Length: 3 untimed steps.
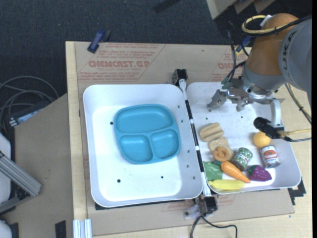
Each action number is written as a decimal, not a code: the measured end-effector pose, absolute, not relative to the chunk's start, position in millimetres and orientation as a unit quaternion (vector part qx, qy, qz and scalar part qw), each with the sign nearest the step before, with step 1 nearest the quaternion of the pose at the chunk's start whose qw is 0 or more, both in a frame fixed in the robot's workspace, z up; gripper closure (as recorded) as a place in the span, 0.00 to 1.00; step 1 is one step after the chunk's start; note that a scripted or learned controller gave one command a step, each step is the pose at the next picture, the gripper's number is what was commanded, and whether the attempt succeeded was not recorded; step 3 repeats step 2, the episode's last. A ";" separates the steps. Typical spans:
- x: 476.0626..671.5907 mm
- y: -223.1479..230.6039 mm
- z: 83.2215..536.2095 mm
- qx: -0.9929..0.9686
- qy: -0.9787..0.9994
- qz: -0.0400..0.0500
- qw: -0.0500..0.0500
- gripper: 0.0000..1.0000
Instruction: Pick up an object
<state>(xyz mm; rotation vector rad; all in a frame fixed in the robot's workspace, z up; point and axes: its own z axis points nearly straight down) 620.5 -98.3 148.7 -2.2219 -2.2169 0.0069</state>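
Grey tool (229, 99) hangs over the bare far part of the right bin (293, 155), fingers apart, gripping nothing. Nearest item, the bun (210, 131), lies just nearer the camera than the tool. Judgement: pickup not yet begun; descent, closure and lift remain.

blue divided plate (147, 132), blue clip (98, 40), coiled cables (22, 100)

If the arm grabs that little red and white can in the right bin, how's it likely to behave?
The small red and white can looks rigid, so it probably won't deform when squeezed. Its rounded sides suggest it may roll if it's nudged over. The purple toy grapes and yellow lemon sit close beside it, so they may shift too.
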 end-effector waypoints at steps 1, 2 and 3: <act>535.2 -118.4 104.3 -0.708 -0.706 0.001 0.001 0.00; 489.9 -114.3 87.1 -0.708 -0.707 -0.002 -0.003 0.00; 489.9 -114.3 87.1 -0.708 -0.707 -0.002 -0.003 0.00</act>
